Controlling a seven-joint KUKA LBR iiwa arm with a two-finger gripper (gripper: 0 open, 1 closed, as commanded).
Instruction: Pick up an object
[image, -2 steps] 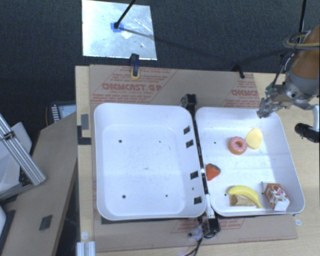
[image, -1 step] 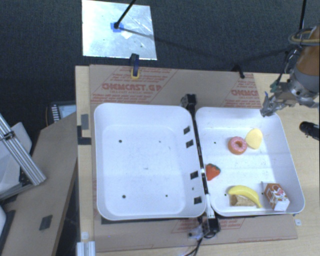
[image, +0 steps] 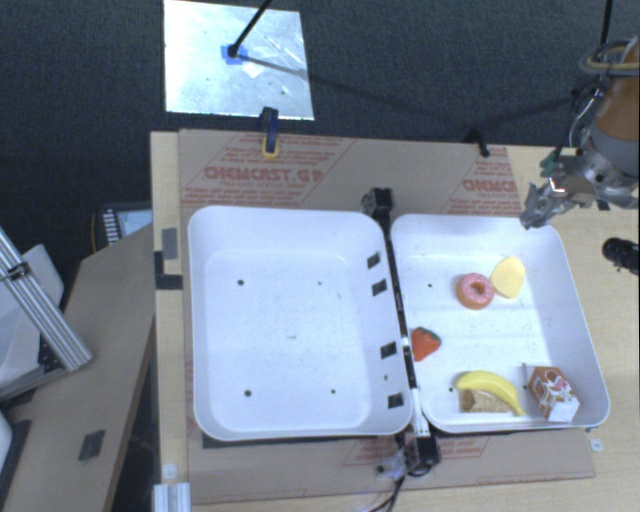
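The right bin (image: 560, 300) holds a pink donut (image: 474, 291), a pale yellow lemon (image: 508, 277), a red strawberry (image: 425, 343), a yellow banana (image: 490, 387) lying on a tan piece of bread (image: 480, 402), and a small red and white carton (image: 553, 392). My gripper (image: 541, 211) hangs at the upper right, over the far right corner of this bin, well above the objects. Nothing shows between its fingers. The lemon is the nearest object, below and to the left of it.
The left bin (image: 285, 320) lies beside the right one, with black clips (image: 385, 290) along the shared edge. Both rest on a cardboard sheet (image: 300, 170). A shiny metal plate (image: 238, 58) lies at the back. An aluminium rail (image: 35, 300) stands at the left.
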